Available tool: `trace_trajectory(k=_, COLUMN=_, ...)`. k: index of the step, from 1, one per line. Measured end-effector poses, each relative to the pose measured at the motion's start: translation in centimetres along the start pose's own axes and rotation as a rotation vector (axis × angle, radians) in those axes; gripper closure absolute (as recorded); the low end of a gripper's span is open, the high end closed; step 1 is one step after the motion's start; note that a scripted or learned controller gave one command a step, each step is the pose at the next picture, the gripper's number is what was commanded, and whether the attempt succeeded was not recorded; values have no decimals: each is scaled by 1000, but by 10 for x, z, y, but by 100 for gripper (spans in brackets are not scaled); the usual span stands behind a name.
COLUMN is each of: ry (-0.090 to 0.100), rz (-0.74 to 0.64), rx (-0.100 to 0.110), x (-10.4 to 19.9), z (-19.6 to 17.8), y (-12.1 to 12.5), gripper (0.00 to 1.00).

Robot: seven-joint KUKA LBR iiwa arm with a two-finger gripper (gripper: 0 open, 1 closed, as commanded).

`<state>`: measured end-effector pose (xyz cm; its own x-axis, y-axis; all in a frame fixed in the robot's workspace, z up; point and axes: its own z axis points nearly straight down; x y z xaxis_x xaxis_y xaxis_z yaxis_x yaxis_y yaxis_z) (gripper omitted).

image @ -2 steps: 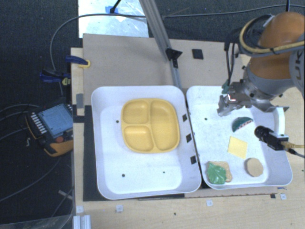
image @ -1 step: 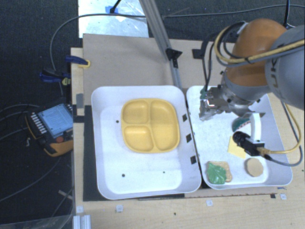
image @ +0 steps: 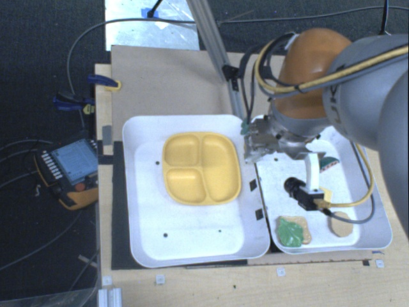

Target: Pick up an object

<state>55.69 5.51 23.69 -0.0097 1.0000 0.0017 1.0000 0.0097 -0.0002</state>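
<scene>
My gripper [image: 254, 147] hangs over the rim between the two bins, at the upper left corner of the right bin [image: 377, 232]. Nothing shows held under it. In the right bin, a green lump on a tan slab [image: 293, 231] lies near the front edge. A tan oval piece [image: 340, 225] rests to its right. A small green and red item [image: 331, 164] lies further back, partly hidden by the arm. The left bin [image: 144, 229] holds a yellow divided plate [image: 202, 167] just left of the gripper.
The grey arm with its orange band [image: 313, 75] covers the back of the right bin. A metal pole [image: 214, 34] slants up behind the bins. A blue-screened handheld device [image: 70, 165] and cables lie on the dark floor to the left.
</scene>
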Motion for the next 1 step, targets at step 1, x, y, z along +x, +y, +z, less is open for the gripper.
trace_trajectory(k=1, ry=1, rz=-1, rx=-2, x=48, z=-3, y=-1, gripper=100)
